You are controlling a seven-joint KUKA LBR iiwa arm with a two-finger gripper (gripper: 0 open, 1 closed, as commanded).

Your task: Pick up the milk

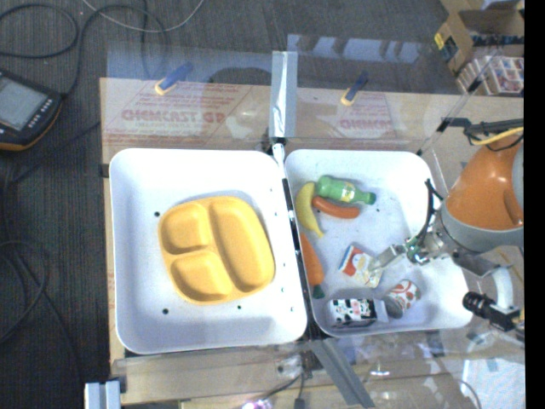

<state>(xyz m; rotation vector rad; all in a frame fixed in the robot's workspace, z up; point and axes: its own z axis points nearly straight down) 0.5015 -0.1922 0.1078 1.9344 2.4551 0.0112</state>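
In the right bin [426, 173], pincer [375, 267] touching milk carton [355, 261], opening unclear.

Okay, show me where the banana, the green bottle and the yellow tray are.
banana [306, 209], camera view, middle of its curve.
green bottle [341, 191], camera view, on its body.
yellow tray [217, 247], camera view, on the divider between compartments.

You'll find the milk [352, 311], a small carton printed in black and white cow patches, lying on its side on the floor of the right bin [400, 164], close against that bin's near wall and toward its near-left corner, long side along the wall.
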